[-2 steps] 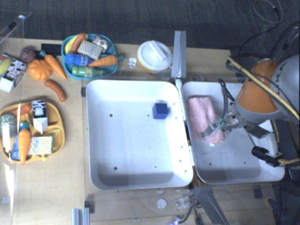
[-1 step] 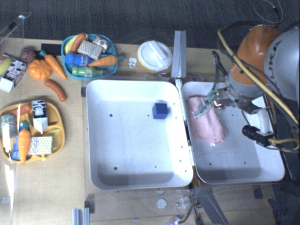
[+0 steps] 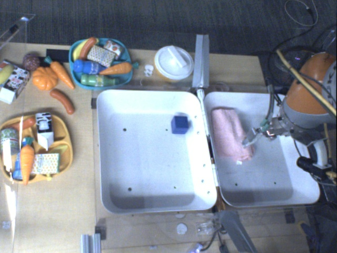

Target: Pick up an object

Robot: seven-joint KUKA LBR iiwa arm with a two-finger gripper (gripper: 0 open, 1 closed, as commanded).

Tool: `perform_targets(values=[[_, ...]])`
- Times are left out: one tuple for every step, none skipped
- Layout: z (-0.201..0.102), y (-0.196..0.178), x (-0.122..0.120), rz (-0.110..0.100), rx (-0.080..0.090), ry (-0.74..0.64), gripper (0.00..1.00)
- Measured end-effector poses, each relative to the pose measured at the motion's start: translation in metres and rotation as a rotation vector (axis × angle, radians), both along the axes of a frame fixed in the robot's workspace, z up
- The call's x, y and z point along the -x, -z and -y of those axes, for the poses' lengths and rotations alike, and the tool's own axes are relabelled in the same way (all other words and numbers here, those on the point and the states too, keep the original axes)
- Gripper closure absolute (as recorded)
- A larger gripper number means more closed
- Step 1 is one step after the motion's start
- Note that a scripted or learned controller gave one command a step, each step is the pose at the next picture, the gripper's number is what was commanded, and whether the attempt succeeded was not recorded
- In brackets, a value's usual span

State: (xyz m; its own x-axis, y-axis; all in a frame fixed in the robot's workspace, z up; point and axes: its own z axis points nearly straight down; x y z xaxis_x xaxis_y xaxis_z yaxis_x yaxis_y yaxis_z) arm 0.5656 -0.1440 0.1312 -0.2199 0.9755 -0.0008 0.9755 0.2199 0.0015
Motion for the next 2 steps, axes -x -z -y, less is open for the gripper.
perform_targets(values=[[-0.012, 0.039, 0.007, 0.016, 0.004, -0.134, 0.0], [-0.029, 0.038, 0.023, 0.02, 0.006, -0.168, 0.0]])
